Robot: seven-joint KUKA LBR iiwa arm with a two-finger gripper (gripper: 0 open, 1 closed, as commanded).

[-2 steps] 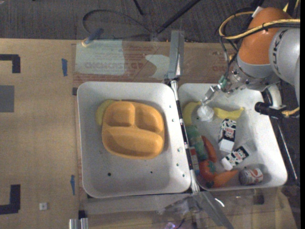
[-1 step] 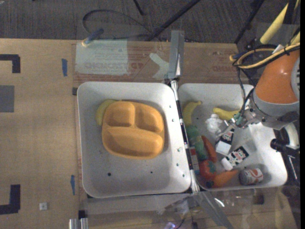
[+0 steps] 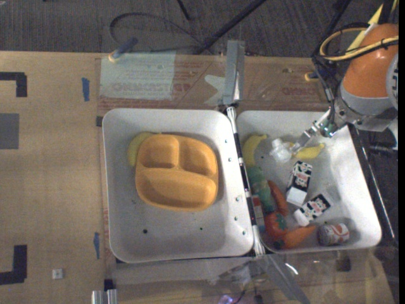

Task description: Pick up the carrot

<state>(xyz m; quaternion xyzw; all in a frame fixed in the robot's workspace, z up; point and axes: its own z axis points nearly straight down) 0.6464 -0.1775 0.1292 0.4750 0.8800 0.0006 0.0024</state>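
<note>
- Over the right bin's (image 3: 364,170) top-right part: end effector (image 3: 314,133) hangs near the back wall, arm (image 3: 370,68) coming in from the right w/ its orange band up by the frame's corner.
- Fingers: too small and blurred, can't tell if apart or together. Nothing seen between them.
- Just beside the tip: a yellow banana-like piece (image 3: 311,151) and a small white object (image 3: 279,149); contact w/ either not clear.
- Carrot (image 3: 299,235) lies at the right bin's front, near the front wall, well apart from the end effector. Orange, roughly lengthwise along the wall.
- Next to carrot: a red-orange item (image 3: 276,198) by the divider, a green piece (image 3: 257,177) behind that, a round can-like thing (image 3: 333,234) to its right.
- Two black-and-white cartons (image 3: 300,177) mid-bin, btw. carrot and end effector.
- Another yellow piece (image 3: 254,147) at the bin's back-left.
- Left bin (image 3: 120,220): orange divided plate (image 3: 176,171), yellow object (image 3: 137,147) peeking from its left edge.
- Both bins sit side by side on the tabletop (image 3: 50,189).
</note>
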